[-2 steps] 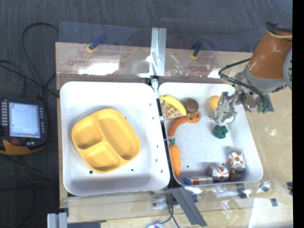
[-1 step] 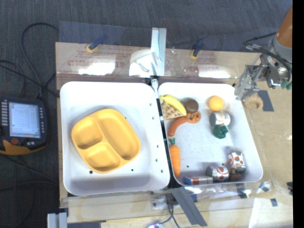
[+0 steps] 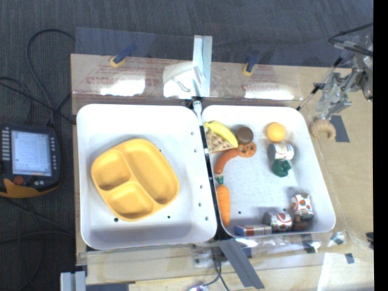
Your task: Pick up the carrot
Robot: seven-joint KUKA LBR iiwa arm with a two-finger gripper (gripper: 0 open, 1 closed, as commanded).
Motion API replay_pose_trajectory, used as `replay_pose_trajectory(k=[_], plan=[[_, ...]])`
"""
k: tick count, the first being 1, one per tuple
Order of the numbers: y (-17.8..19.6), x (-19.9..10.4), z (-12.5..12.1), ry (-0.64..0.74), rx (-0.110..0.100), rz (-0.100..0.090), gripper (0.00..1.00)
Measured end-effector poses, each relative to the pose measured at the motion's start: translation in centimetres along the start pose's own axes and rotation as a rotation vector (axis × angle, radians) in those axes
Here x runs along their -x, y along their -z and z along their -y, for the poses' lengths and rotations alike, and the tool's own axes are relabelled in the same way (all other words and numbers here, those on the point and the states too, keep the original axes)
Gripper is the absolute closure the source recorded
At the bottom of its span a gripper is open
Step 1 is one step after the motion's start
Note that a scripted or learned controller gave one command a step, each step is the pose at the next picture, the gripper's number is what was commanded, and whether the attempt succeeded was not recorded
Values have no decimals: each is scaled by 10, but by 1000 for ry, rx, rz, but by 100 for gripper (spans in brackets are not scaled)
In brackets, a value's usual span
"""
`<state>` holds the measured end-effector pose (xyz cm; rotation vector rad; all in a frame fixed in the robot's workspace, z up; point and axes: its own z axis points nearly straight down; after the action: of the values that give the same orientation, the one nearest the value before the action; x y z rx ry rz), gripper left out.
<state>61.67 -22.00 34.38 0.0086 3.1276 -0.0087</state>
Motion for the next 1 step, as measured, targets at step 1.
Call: replay_pose_trajectory(k=[1], plan=[[3,-54,3,188,5,-9,100]])
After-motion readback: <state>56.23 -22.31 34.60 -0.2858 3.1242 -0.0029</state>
